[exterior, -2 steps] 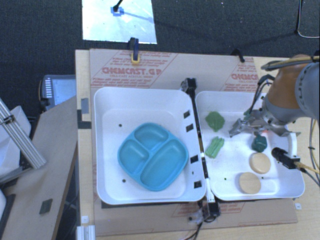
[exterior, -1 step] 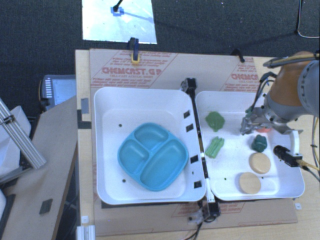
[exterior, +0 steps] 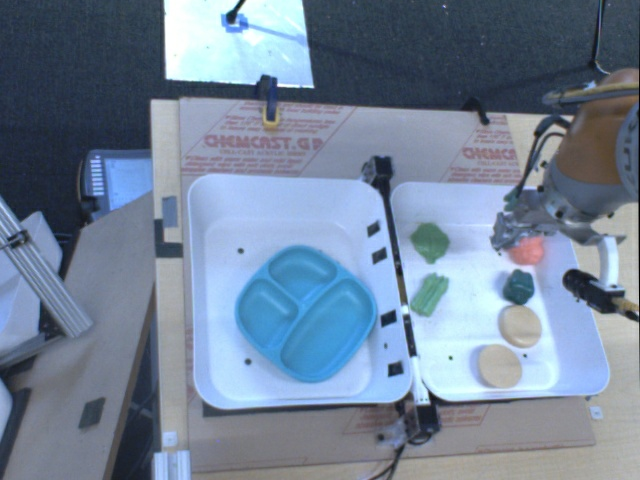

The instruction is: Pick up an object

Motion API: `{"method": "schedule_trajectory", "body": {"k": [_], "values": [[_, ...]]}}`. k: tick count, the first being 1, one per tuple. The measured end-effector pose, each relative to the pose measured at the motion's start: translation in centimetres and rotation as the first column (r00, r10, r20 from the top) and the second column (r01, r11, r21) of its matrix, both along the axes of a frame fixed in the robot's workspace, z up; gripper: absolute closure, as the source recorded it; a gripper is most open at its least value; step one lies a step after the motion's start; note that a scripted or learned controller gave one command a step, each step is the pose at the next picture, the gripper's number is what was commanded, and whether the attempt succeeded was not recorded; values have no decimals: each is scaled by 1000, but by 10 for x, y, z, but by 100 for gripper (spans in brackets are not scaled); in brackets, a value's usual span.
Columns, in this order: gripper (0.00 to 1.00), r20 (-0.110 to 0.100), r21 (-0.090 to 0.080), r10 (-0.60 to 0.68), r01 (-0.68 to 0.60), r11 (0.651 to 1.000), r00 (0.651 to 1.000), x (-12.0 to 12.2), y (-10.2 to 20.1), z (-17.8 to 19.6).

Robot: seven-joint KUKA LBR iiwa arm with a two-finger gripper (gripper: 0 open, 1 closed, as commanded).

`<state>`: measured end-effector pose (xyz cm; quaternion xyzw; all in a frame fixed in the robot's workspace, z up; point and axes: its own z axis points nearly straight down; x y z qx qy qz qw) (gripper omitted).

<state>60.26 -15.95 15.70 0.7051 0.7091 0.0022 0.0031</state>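
Hovering hand (exterior: 510, 234) sat at right bin's (exterior: 455, 200) far right edge; orange-pink object (exterior: 528, 251) lay just beside, toward near edge, partly hidden; finger spread unreadable; object roundish, no clear long axis.

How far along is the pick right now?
Done: the arm has reached the right bin. In hand: the gripper sits low beside the orange-pink object; no grasp is visible. Left: closing on it and lifting. The other items lie untouched.
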Motion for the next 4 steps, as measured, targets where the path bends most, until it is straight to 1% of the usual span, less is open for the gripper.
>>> {"method": "schedule_trajectory", "body": {"k": [1,2,3,4], "values": [[100,-3,0,-1,1,1000,1000,6,-4,46],[100,0,-1,0,0,1000,1000,8,-5,100],[100,-6,1,2,-2,1000,1000,-1,44,104],[100,-6,2,4,-3,1000,1000,1,94,91]]}}
